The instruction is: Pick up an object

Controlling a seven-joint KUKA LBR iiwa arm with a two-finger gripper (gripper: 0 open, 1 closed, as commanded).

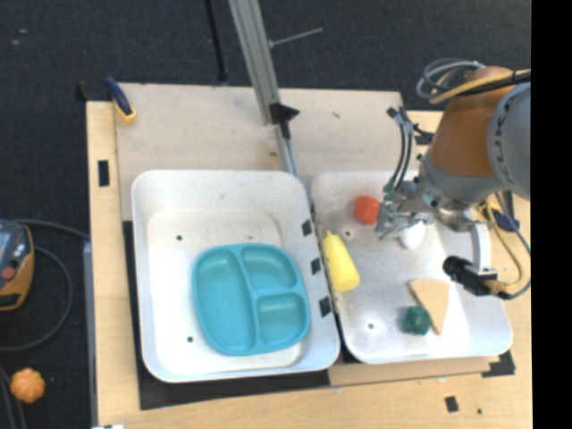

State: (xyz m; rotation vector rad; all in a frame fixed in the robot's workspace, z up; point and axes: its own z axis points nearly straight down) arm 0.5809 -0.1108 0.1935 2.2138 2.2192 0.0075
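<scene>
Camera view, from above: your end effector (399,224) hangs low in the right bin (384,347), beside a small orange-red object (366,209) and over a white one (412,234); you cannot tell its grip state. A turquoise divided plate (252,298) fills the left bin (161,195).

The arm (474,141) is cut off by the right edge and hides the far corner of the right bin (465,338) (also part of a white object (412,235)), its fingers too small to read.
</scene>
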